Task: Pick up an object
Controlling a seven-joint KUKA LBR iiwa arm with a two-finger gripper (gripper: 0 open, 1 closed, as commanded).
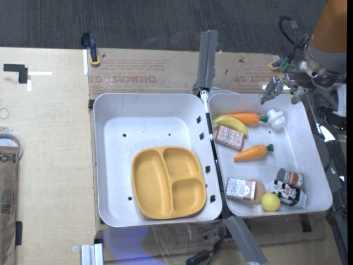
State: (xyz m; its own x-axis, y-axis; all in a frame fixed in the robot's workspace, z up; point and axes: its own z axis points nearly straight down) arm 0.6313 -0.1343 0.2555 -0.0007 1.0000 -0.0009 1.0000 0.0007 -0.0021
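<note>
Gripper: the gripper (281,90) hung at the far edge of the right bin (315,148), its fingers apart with nothing between them.
Arm: the grey arm with its orange band (333,15) reached in from the far right, cables looped beside the wrist.
Nearest candidates: a small white object (276,119) lay just near of the gripper; left of it were a carrot (242,117) and a banana (231,123), touching each other.
Other candidates: a second carrot (252,153) lay alone mid-bin; a red-and-white carton (230,137) sat just left of it; a pink carton (241,189), a lemon (270,202) and a cow-print carton (288,188) crowded the near end.
Left bin: it held a yellow divided plate (168,181).
Advice: the lone carrot looked the cleanest pick; the fingers would best close across its narrow width, coming straight down, clear of the bin wall.
</note>
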